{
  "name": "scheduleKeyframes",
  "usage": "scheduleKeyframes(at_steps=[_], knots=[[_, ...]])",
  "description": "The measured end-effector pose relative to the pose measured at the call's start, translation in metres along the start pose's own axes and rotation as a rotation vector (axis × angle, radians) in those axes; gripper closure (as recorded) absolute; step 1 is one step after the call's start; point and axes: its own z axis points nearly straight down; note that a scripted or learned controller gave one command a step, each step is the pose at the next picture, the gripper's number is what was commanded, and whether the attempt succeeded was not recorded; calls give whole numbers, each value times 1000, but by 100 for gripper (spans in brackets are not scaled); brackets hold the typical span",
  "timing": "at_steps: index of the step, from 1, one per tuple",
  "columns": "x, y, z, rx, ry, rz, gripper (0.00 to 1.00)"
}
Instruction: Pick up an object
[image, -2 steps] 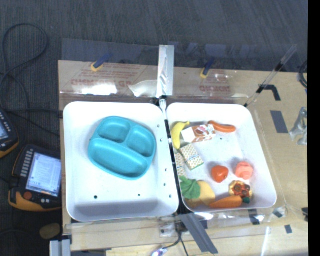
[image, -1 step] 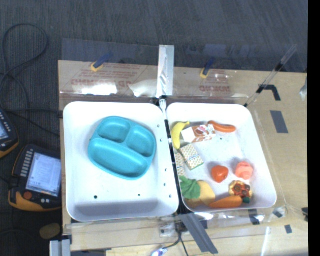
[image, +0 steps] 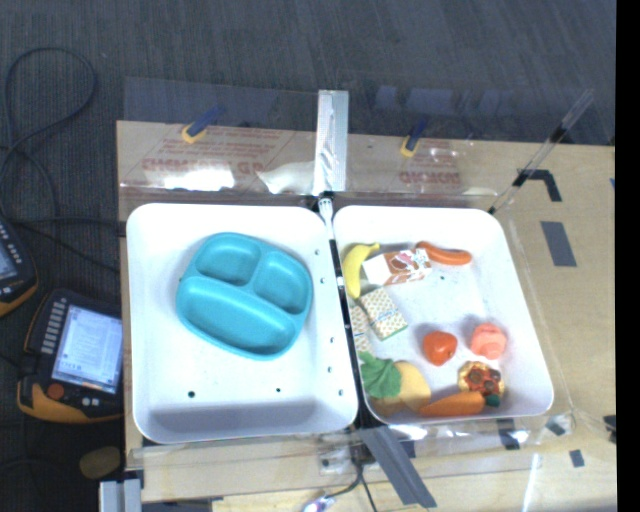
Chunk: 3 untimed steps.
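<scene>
The arm and its pincer are out of frame, so I cannot tell the pincer's state; since the arm comes in from 3 o'clock, the right bin (image: 520, 300) lies nearer to it. All the loose things sit there: one banana (image: 355, 266) at its 10 o'clock corner, long axis running 12 to 6; one hot dog (image: 443, 255); one tomato (image: 439, 347); one pink piece (image: 488, 340); one carrot (image: 452, 405) lying 9 to 3 at the bottom. The left bin (image: 160, 400) holds one blue divided plate (image: 245, 293).
</scene>
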Motion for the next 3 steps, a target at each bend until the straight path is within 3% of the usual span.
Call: scheduleKeyframes(at_steps=[1, 3], knots=[[-4, -15, 14, -2, -1, -211, 100], [-27, 11, 1, -3, -3, -1171, 100]])
